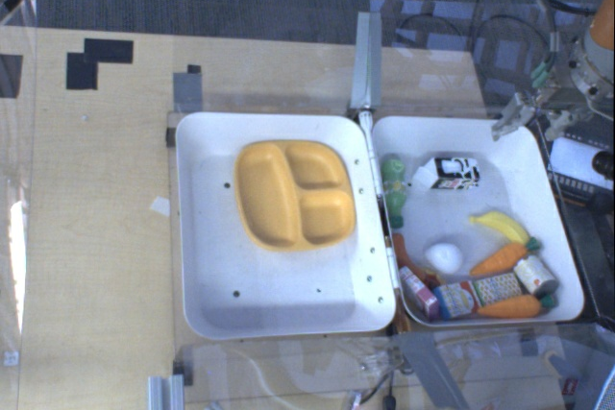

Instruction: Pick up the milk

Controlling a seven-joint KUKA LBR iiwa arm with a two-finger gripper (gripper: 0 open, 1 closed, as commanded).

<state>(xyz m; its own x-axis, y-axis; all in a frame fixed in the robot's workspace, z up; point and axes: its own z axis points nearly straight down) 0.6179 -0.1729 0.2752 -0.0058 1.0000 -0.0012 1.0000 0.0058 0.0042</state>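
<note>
Right bin: milk lies flat, lengthwise left-right.

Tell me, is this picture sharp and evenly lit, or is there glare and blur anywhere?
In the camera view, light is soft and even; the yellow tray casts barely a shadow in the left bin. The white egg nearly blends into the right bin. Small labels look soft, the gripper slightly blurred, and clear panels at the left edge show pale reflections.

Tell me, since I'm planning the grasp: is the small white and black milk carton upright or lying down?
Lying down: the small white and black milk carton rests on its side in the right white bin, its printed face up.
</note>
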